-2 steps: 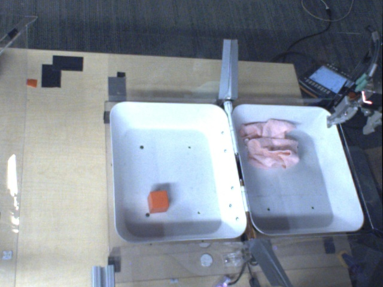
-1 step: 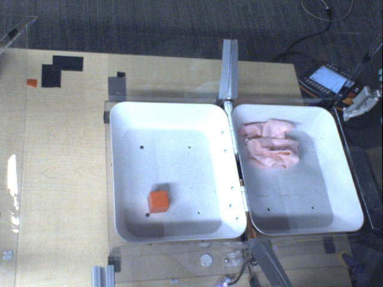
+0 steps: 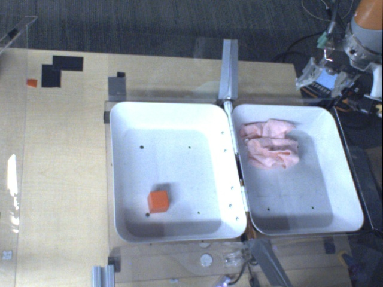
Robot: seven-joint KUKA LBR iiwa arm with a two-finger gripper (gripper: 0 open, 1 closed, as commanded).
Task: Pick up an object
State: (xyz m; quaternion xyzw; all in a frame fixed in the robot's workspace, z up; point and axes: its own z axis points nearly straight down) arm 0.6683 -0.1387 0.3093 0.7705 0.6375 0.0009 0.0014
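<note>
Two candidates are waiting for you: an orange block [image 3: 158, 201] is sitting near the front of the left bin [image 3: 179, 130], and a pink cloth [image 3: 270, 144] is lying crumpled toward the back of the right bin [image 3: 311, 196]. Your gripper [image 3: 324, 79] is hanging beyond the right bin's far corner, well apart from both; you cannot tell whether it is spread or pressed together. The block is looking light, stiff and squarish, so you are probably taking it across two opposite flat faces. The cloth is looking soft and limp; a raised fold is likely offering the surest pinch.
</note>
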